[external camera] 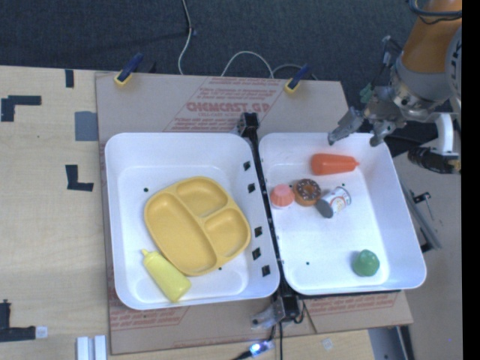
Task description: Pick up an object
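In the right bin [390, 201] lie an orange carrot [334, 163], a pink round piece [282, 196], a brown donut [306, 192], a small silver can [335, 200] and a green ball [366, 262]. My gripper [358, 128] hangs over the far right corner of that bin, up and to the right of the carrot. Its two fingers are spread apart and hold nothing.
The left bin [124, 201] holds a yellow divided plate [196, 224] and a yellow squeeze bottle [165, 274] at its near left. A black divider [259, 201] runs between the bins. Clamps [129, 69] and a white cable [247, 55] sit at the board's far edge.
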`<state>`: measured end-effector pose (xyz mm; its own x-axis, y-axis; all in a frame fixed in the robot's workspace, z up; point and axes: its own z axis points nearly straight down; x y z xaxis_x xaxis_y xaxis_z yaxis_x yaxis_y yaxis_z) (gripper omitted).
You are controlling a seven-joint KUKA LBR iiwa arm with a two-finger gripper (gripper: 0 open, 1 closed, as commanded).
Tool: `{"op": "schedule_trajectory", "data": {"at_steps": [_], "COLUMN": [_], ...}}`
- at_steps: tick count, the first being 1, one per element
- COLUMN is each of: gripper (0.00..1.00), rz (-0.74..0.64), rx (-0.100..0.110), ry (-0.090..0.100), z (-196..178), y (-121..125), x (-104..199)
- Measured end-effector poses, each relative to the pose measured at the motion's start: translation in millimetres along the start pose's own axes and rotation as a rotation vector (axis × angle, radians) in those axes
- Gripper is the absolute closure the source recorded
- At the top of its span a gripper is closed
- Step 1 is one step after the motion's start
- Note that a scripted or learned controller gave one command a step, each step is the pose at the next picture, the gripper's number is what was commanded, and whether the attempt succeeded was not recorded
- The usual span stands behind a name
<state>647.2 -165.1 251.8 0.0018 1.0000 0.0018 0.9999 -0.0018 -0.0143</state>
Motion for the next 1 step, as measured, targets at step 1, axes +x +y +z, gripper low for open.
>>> {"op": "schedule_trajectory", "data": {"at_steps": [1], "gripper": [0.00], "rz": [-0.003], "rx": [-0.013], "ry": [-0.002], "z": [-8.4], "y": [2.2], "x": [0.5]}}
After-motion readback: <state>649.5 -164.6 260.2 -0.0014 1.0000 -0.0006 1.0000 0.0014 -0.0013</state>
